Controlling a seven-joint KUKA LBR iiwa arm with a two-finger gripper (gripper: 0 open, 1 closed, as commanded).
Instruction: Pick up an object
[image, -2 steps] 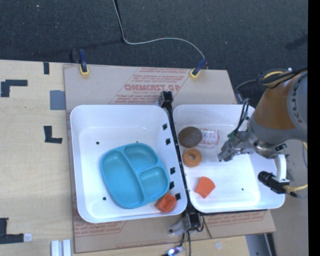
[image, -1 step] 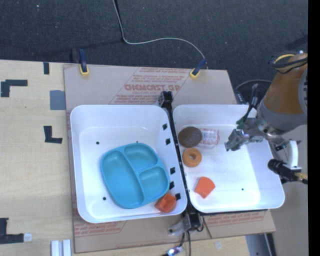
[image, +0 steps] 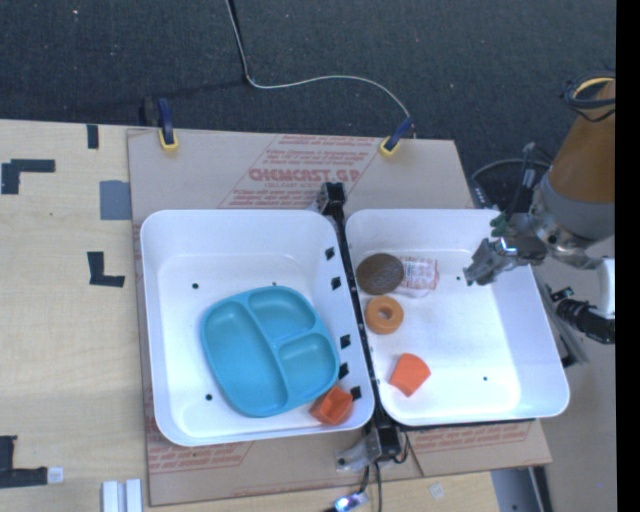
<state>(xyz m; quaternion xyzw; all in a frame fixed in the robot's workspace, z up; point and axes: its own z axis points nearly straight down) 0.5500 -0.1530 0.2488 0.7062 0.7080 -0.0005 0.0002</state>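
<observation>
Nearest, at the front edge of the bench, two shallow white bins side by side, left bin (image: 160, 300) and right bin (image: 530, 380), parted by a dark divider (image: 345, 290) with clips along it. Wedged into the left bin's front right corner, an orange block (image: 333, 405), touching or just beside the rim of a blue sectioned plate (image: 270, 347) that takes up most of that bin's floor and lies flat, compartments up. Across the divider, toward the right bin's front, an orange wedge-like piece (image: 409, 373), loose and apart from its neighbours, probably the easiest thing to take from above. Farther back along the divider side, an orange ring (image: 384, 315), flat on the floor; just behind it a brown round disc (image: 380, 272), touching or overlapping a pale wrapped packet with red print (image: 420, 275). Clustered like that, likely hard to take one without nudging the others. Farther back again, over the right bin's back right corner, gripper (image: 484, 268) at the end of the grey arm, above the floor and beside the packet; nothing visible between its fingers, spread too blurred to judge. Pick seemingly not yet made. Beyond, brown board under the bins, pinned by a yellow clamp (image: 166, 138) at its far edge.
</observation>
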